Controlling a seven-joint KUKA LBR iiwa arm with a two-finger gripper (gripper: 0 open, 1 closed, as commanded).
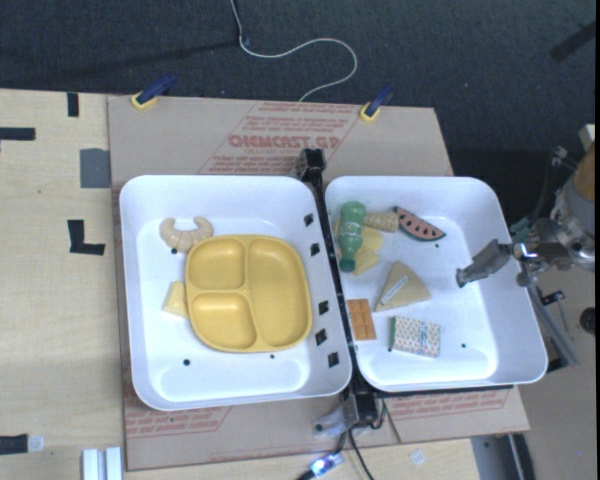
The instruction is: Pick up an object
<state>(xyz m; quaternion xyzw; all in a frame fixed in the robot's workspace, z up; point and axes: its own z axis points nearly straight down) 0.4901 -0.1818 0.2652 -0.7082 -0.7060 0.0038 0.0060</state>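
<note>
Speckled card lay flat near the front of the right bin, beside an orange cracker and a pale wedge. Fingers hovered over the bin's right side; apart or together, cannot tell. Yellow plate sat in the left bin.

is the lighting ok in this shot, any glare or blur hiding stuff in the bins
Camera view: lighting is soft and even, with faint shadows under the yellow plate and the items in the right bin; the white bins are bright but not blown out, so contents read clearly; the tool at the right edge looks slightly soft, and small items lack fine detail.
</note>
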